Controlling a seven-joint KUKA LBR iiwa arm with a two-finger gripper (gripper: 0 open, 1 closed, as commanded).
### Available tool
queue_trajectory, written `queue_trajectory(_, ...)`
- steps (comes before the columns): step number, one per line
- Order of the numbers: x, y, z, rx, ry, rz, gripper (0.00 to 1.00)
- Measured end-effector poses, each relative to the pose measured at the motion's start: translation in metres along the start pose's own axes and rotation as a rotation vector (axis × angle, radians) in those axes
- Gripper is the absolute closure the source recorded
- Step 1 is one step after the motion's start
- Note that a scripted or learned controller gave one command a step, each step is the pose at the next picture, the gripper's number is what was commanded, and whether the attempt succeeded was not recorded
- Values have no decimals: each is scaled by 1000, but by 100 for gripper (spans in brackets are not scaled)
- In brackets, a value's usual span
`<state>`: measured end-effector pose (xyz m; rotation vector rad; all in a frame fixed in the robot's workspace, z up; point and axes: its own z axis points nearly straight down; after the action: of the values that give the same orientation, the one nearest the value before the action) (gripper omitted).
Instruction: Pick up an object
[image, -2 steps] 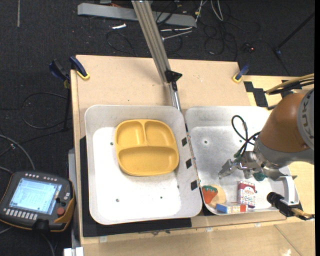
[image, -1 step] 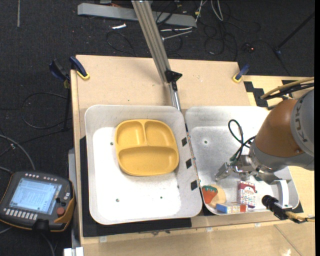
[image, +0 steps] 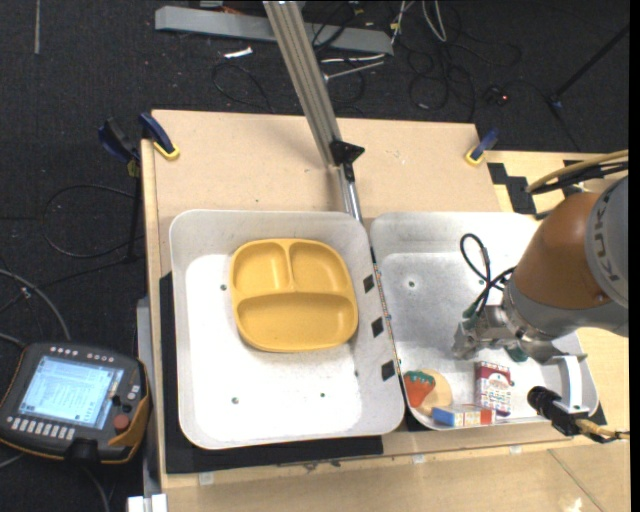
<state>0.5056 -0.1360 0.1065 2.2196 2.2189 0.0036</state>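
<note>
Reaching in from the right, your arm (image: 575, 265) hung over the right bin (image: 425, 275), its gripper (image: 480, 335) low above the bin floor, just up and left of the red-and-white carton (image: 493, 386). You could not tell whether the tool was apart, together or clamped on anything; the wrist hid it. The carton lay on the bin floor near the front edge, with the small blue-and-white box (image: 462, 415) just in front of it and the orange-and-green toy (image: 424, 386) to its left. In the left bin (image: 200, 300) you had the yellow divided plate (image: 294, 294), well apart from the arm.
</note>
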Motion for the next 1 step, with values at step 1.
queue_trajectory(1,-7,4,-61,-2,-2,-2,100)
